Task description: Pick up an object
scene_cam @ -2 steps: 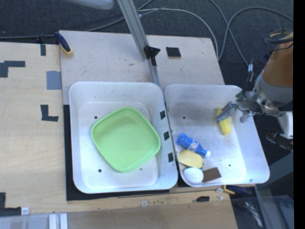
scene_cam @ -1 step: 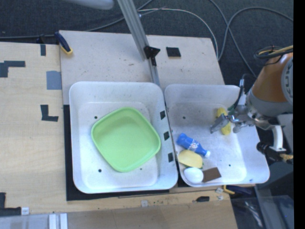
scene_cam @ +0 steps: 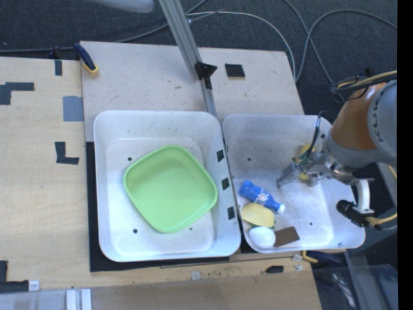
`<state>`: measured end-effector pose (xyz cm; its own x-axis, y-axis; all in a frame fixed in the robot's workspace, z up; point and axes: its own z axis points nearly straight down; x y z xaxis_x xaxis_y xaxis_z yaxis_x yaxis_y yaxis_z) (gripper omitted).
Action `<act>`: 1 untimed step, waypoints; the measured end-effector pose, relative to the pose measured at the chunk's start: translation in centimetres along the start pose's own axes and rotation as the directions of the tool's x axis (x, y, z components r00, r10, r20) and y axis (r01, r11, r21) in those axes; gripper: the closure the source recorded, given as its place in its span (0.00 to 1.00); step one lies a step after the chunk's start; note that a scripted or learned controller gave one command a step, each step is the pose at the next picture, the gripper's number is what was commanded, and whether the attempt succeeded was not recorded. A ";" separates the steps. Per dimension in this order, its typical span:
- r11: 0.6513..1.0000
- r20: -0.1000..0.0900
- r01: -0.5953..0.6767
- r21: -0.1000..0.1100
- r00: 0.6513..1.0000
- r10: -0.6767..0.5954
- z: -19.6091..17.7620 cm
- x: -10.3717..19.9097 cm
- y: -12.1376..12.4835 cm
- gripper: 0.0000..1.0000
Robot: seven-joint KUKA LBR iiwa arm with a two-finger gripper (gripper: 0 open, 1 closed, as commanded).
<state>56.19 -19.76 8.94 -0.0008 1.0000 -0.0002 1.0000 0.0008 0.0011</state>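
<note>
The right bin (scene_cam: 258,131) holds a blue bottle with a white cap (scene_cam: 260,196), a yellow lump (scene_cam: 257,214), a white egg-shaped object (scene_cam: 262,236) and a small brown block (scene_cam: 287,236), all clustered at its front left. My gripper (scene_cam: 295,178) hangs low over the bare bin floor in the middle right, a short way right of the blue bottle and apart from it. Its fingers are open with nothing between them.
The left bin (scene_cam: 106,131) carries a light green square plate (scene_cam: 170,187). A grey pole (scene_cam: 187,41) slants down to the seam between the bins. Cables (scene_cam: 303,50) lie on the dark floor behind. The arm's orange band (scene_cam: 352,123) is at the right bin's far edge.
</note>
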 end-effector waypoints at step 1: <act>1.000 0.002 0.000 -0.002 1.000 0.000 -1.1 -0.1 0.1 1.00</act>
<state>56.24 -19.84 10.08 -0.0005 1.0000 -0.0021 1.0000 0.0005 0.0034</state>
